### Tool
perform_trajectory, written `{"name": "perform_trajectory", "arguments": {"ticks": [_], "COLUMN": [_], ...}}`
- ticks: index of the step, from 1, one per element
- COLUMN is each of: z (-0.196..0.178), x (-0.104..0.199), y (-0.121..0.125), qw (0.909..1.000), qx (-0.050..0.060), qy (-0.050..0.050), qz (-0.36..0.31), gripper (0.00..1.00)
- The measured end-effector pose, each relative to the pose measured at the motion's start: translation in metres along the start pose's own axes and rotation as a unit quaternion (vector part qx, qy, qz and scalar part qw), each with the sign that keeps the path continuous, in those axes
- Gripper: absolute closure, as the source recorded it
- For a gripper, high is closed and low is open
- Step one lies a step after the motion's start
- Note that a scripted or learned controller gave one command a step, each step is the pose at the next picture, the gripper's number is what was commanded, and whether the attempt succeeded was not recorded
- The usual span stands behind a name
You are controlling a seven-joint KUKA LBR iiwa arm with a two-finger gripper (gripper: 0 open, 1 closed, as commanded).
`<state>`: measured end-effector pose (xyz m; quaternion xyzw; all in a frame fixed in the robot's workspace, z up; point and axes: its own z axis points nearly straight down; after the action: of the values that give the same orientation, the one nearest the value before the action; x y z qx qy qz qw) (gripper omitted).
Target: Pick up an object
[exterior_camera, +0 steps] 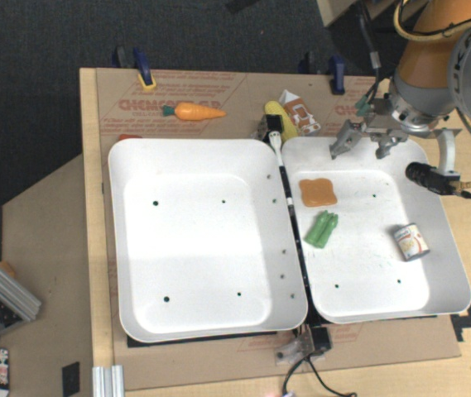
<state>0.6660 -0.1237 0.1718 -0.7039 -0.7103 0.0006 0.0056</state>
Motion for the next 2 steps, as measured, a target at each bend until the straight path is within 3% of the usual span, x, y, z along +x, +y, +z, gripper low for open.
{"name": "perform_trajectory", "arguments": {"ticks": [1, 2], "z": [0.093, 0.076], "x": [0.03, 0.028], "y": [0.0, 0.002], "qw": [1.0, 1.0], "qx": [0.0, -0.006], "qy": [-0.002, -0.004], "qz": [0.003, 0.004], "gripper": [0.0, 1.0]}}
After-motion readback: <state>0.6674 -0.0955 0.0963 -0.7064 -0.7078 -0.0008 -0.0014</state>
